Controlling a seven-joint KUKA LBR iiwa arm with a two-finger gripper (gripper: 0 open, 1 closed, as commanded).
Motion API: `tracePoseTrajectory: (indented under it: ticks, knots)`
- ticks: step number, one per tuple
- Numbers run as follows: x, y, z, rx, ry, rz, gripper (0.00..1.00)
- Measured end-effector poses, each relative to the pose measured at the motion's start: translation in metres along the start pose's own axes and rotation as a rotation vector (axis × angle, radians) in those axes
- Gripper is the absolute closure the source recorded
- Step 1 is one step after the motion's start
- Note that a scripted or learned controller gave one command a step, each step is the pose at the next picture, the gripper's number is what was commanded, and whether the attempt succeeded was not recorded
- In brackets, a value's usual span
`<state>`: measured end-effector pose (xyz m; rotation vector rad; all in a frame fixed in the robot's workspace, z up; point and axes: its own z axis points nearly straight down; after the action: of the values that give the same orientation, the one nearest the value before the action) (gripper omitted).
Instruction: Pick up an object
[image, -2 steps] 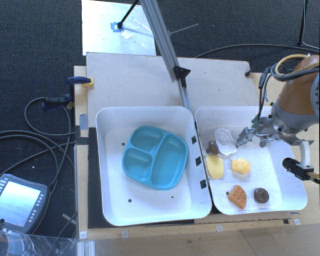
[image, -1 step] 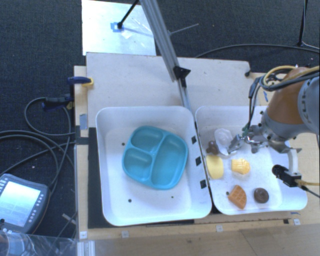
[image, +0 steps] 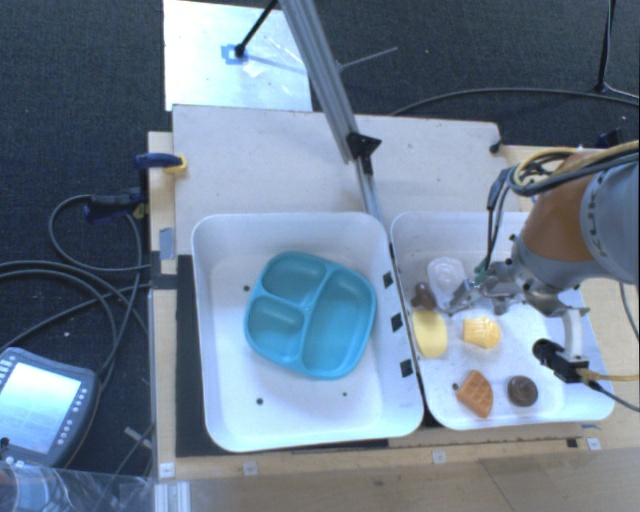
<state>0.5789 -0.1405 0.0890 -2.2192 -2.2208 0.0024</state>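
Observation:
My gripper (image: 472, 291) hangs low over the right bin (image: 500, 225), reaching in from the right on the grey arm with its orange band. It sits just right of a clear, pale object (image: 445, 272) and just above a yellow ridged piece (image: 481, 332). A small dark brown item (image: 422, 297) lies at the bin's left wall, with a yellow rounded piece (image: 430, 334) below it. Near the front edge lie an orange wedge (image: 476, 393) and a brown round item (image: 521, 390). I see nothing held in the gripper.
The left bin (image: 225, 400) holds a blue divided plate (image: 310, 313). A grey pole (image: 330, 85) slants down from the top to the wall between the bins. Cables and a pendant (image: 40, 400) lie on the floor at left.

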Motion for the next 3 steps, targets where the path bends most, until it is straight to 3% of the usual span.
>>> tracePoseTrajectory:
  ticks: [1,3]
  knots:
    - [0.0,0.002,-0.013,-0.006,0.0,0.0,1.0]
    - [-0.004,0.004,-0.131,-0.011,-0.002,-0.005,1.0]
